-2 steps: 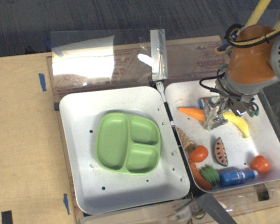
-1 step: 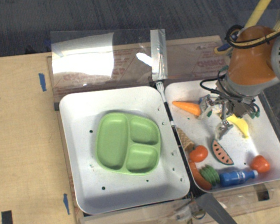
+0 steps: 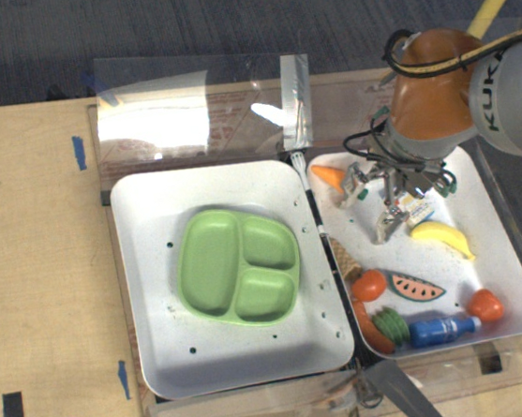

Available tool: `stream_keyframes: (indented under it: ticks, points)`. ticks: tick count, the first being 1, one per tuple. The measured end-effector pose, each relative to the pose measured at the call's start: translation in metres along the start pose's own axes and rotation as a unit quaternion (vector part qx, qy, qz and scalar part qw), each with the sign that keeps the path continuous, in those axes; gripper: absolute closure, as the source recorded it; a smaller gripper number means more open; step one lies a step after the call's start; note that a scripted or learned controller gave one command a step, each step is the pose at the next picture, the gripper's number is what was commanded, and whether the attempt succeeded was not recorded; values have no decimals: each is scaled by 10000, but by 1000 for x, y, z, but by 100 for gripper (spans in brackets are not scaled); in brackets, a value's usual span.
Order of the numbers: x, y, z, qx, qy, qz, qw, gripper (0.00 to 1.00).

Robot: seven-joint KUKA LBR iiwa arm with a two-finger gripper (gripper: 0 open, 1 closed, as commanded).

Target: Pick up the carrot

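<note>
One carrot (image 3: 329, 177) lies in your right bin's (image 3: 504, 248) far-left corner; gripper (image 3: 391, 204) hovers just beside it, probably lining up; jaw state unclear.

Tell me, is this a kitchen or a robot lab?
Most likely a robot lab, not a kitchen. A grey and orange robot arm reaches over two white bins on a bench, and the food looks like toys: a carrot, a banana and a watermelon slice. Blue tape marks dot the bench.

Divided tray (image 3: 238, 266) lies in the left bin (image 3: 138, 208); carrot (image 3: 329, 176) in the right bin's (image 3: 499, 221) back-left corner
</note>
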State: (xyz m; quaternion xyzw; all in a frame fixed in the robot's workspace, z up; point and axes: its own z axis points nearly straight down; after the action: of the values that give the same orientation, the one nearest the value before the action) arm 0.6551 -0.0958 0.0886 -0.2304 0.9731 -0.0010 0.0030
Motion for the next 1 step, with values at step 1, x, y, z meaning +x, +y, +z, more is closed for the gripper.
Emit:
stream_keyframes:
  ticks: [1]
  points:
    - [-5, -4, 0, -126, 158, 553, 9983, 0]
